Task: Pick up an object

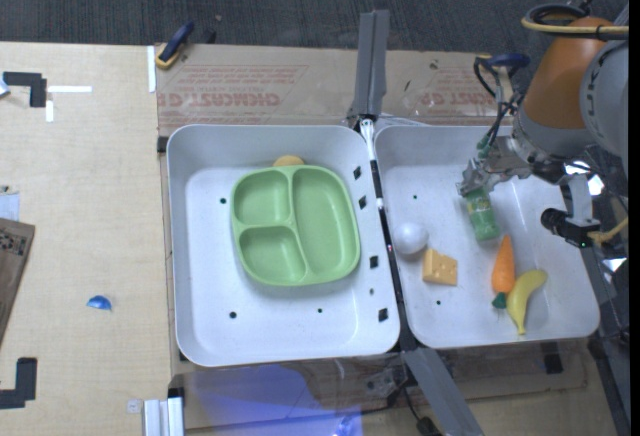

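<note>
The hand (482,176) hung low in the right bin (440,319), directly above a green bottle (484,219) lying there; whether it was apart or together could not be told. Beyond the bottle lay a carrot (503,265) and banana (524,297).

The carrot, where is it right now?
In the camera view the carrot lies in the right bin, near its right side, touching the banana below it, with the cheese wedge to its left.
</note>
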Tool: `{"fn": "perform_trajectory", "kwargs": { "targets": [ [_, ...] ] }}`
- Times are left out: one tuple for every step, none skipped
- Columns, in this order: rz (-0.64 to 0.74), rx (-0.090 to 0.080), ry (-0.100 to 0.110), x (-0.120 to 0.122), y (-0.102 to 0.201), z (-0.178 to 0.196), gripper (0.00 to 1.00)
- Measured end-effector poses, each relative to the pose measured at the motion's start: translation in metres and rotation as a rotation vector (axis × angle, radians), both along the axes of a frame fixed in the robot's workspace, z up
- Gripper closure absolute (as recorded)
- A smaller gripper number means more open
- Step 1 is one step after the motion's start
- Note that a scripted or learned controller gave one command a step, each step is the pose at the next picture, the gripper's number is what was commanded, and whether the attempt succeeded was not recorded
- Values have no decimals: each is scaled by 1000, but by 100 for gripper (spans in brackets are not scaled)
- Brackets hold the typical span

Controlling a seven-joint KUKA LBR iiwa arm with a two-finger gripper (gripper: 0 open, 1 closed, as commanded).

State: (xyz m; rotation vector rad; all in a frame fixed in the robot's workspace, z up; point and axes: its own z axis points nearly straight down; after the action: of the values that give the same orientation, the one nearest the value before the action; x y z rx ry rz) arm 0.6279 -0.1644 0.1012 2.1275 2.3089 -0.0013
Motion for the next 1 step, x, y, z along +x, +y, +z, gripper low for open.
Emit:
{"fn": "perform_trajectory", "kwargs": {
  "targets": [
    [-2,-1,-1,0,-1,9,100]
  ]
}}
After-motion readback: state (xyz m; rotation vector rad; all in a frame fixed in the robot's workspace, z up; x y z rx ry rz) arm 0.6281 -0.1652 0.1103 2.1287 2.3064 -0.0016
